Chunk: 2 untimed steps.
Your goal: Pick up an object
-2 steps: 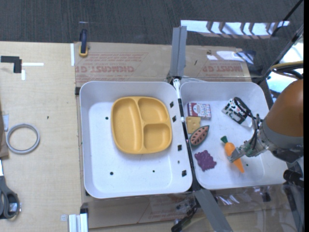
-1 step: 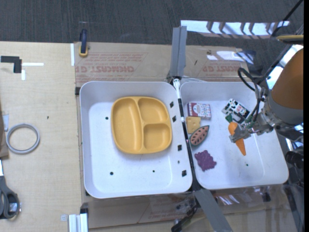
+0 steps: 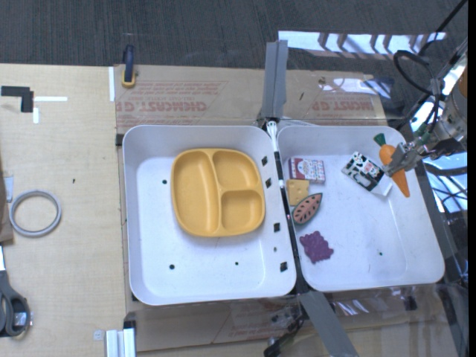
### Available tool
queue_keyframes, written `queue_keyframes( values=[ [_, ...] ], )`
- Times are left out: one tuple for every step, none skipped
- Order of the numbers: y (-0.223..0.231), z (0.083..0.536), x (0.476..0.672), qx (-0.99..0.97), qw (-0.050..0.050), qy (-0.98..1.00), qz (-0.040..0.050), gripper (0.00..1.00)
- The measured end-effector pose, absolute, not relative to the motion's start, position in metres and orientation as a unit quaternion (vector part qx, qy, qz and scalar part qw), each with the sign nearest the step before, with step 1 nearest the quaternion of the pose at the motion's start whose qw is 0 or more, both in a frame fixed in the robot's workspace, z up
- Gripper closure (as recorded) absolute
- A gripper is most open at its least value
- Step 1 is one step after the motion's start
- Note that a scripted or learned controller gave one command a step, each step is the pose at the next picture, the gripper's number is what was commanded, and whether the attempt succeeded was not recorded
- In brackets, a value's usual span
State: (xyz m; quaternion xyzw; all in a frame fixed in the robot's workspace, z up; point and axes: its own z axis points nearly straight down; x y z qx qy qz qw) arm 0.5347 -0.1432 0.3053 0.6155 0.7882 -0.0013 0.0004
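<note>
My gripper (image 3: 404, 162) reaches in from the right, over the far right side of the right bin (image 3: 372, 270). It is shut on an orange toy carrot (image 3: 402, 184). The carrot's green top (image 3: 380, 137) and thick end stick out to the upper left of the fingers, and its tip points down to the right. Just left of it lies a black-and-white patterned carton (image 3: 364, 172). Near the bin's left wall lie a red-and-white carton (image 3: 307, 169), a yellow cheese wedge (image 3: 297, 191), a watermelon slice (image 3: 306, 207) and purple grapes (image 3: 316, 246).
The left bin (image 3: 149, 274) holds a yellow divided plate (image 3: 218, 192). A grey divider bar (image 3: 274, 80) runs between the bins at the back. A tape roll (image 3: 34, 213) and scissors (image 3: 11, 311) lie on the wooden bench at the left. Cables hang at the upper right.
</note>
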Motion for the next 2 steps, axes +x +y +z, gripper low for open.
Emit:
queue_keyframes(
  values=[
    [-0.133, 0.311, 0.541, 0.575, 0.000, 0.818, -0.0016, 1.00],
    [-0.138, 0.293, 0.536, 0.478, -0.001, 0.879, -0.0011, 1.00]
  ],
)
